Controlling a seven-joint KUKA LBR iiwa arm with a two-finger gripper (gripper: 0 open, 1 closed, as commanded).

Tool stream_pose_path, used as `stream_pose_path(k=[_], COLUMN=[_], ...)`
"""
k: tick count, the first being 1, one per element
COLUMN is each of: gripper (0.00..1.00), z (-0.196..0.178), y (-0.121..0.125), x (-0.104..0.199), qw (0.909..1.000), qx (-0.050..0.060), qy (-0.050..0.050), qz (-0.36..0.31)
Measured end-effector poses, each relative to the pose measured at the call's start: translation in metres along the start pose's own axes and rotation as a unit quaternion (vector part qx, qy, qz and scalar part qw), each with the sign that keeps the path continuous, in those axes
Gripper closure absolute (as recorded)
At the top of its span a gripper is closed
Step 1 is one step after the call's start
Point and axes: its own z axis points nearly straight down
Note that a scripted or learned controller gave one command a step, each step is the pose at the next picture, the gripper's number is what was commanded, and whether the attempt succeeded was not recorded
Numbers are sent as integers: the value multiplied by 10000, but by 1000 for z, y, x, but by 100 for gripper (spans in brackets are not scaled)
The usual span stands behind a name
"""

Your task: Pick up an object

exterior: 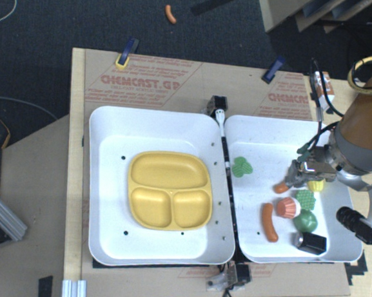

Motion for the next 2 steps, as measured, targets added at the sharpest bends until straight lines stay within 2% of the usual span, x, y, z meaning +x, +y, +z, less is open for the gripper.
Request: stream_pose_path(k=[1, 2], gripper=[100, 100], z=[4, 17], y=[11, 4], x=[12, 1], qw=[10000, 10000], qx=[-8, 20], qy=[-2, 2], qz=[-14, 1])
